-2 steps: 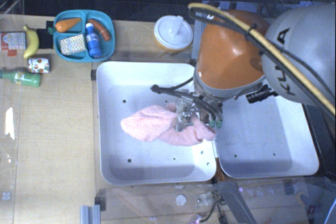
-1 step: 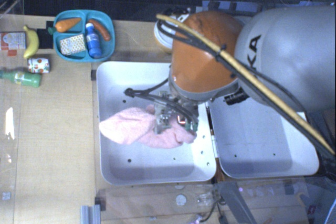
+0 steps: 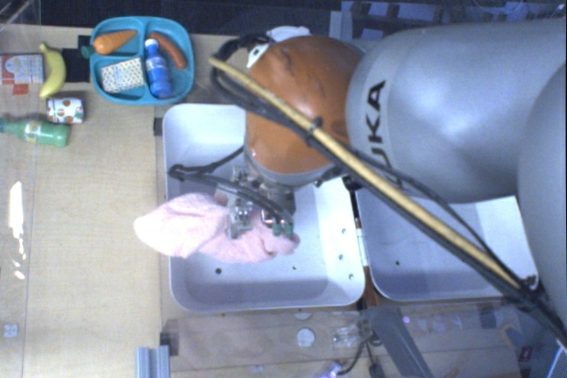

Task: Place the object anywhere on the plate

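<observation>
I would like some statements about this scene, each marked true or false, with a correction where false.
1. A pink cloth lies in the left bin and hangs over its left rim. True.
2. The tool is above the right bin. False: it is over the left bin, at the pink cloth.
3. A blue divided tray sits on the bench beyond the left bin. True.
4. The banana lies inside the left bin. False: it lies on the bench, left of the blue tray.
5. A green bottle stands upright in the blue tray. False: it lies on its side on the bench, near a small can.
</observation>
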Available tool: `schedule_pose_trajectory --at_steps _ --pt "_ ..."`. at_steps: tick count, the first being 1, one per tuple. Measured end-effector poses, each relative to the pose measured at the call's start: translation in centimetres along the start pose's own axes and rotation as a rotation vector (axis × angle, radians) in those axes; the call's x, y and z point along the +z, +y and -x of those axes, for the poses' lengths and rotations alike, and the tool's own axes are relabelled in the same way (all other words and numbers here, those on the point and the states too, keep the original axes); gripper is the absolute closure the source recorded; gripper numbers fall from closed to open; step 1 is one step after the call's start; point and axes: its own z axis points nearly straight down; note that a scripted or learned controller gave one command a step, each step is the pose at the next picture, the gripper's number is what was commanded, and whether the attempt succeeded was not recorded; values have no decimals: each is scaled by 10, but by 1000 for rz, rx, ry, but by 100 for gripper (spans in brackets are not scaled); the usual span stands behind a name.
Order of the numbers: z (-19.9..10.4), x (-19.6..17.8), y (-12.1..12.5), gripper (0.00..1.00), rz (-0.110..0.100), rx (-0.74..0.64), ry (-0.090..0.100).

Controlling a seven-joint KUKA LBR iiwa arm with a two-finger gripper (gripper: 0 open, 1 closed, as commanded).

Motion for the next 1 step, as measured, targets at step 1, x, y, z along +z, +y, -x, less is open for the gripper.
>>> schedule_pose_trajectory --at_steps 1 --pt "0 0 0 0 0 0 -1"
